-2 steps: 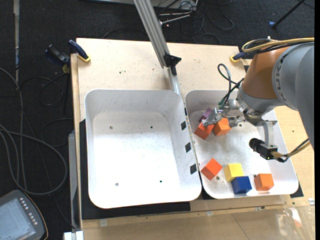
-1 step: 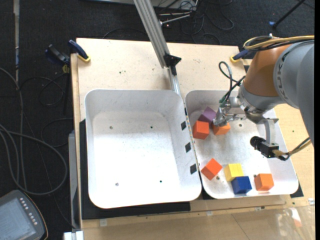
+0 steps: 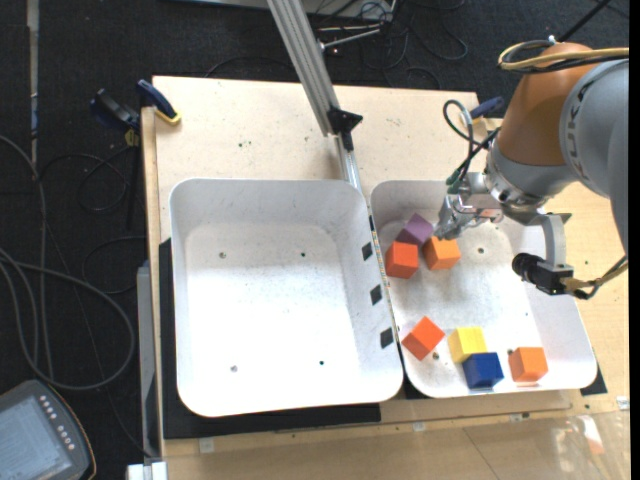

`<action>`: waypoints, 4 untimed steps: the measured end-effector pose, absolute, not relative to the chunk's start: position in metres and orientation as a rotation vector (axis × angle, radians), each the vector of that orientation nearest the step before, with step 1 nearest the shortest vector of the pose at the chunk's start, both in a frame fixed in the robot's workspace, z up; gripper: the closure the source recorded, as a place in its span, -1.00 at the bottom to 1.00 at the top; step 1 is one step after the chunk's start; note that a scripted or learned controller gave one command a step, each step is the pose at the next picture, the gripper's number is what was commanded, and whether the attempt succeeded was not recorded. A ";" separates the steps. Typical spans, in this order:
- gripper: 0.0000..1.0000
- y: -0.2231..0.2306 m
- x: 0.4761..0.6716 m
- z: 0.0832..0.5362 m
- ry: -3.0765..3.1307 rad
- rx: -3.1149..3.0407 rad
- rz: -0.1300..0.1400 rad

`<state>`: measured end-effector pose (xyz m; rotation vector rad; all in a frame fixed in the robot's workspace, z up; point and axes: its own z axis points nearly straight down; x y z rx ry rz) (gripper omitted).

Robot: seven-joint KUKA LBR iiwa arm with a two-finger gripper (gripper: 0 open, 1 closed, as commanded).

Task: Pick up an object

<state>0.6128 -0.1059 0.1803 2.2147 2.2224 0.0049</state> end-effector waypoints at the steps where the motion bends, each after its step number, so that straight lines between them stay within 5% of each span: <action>1: 1.00 -0.109 0.616 0.224 2.221 2.214 0.005; 2: 1.00 -0.109 0.617 0.255 2.222 2.215 0.004; 4: 1.00 -0.002 0.647 0.263 2.229 2.212 0.006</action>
